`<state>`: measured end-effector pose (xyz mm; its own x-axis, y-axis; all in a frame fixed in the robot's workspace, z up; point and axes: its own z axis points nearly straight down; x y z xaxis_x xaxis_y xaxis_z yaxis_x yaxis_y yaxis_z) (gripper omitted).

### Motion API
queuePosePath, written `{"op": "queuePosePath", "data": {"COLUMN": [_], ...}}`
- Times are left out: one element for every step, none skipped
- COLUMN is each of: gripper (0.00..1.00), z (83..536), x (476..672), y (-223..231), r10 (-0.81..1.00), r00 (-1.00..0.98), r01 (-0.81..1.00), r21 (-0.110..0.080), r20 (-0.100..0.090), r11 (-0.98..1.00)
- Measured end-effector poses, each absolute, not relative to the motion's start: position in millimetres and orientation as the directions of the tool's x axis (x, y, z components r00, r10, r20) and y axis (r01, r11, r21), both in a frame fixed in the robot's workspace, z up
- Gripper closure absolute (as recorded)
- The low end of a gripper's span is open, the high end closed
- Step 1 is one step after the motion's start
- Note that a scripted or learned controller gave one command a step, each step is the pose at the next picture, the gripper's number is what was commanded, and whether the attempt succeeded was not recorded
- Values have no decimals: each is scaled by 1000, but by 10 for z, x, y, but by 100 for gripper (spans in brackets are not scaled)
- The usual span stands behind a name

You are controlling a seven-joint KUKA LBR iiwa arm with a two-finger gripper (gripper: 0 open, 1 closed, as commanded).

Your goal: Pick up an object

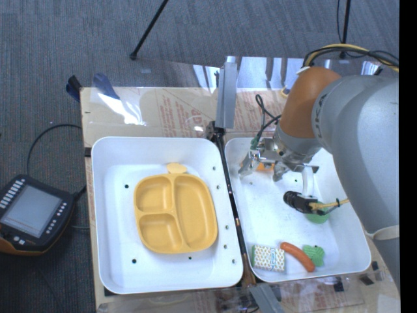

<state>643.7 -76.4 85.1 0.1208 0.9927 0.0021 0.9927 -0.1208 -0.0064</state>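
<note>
Over the right bin [345,240], the end effector [264,165] hung low; its state could not be told.
A grab might have missed the small orange piece [263,167] beneath it, judging by the crowded corner.

Yellow tray [176,214] in left bin [107,175]; jaws' state unclear.

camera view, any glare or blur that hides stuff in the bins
Camera view: bright glare on the clear sheet behind the bins; the left bin and yellow tray are evenly lit and sharp; the gripper is slightly soft, casting a faint shadow on the right bin.
</note>
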Motion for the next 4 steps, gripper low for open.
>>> {"op": "queuePosePath", "data": {"gripper": [0,0,0,0], "z": [1809,845,843,843], "x": [5468,4838,4741,4745], "y": [-1192,-1643,-1513,-1390], "r10": [994,988,986,998], "r00": [111,154,164,68], "r01": [994,988,986,998], "r21": [1,-9,-9,-9], "r20": [0,2,3,4], "r11": [-111,-154,-164,-68]}}
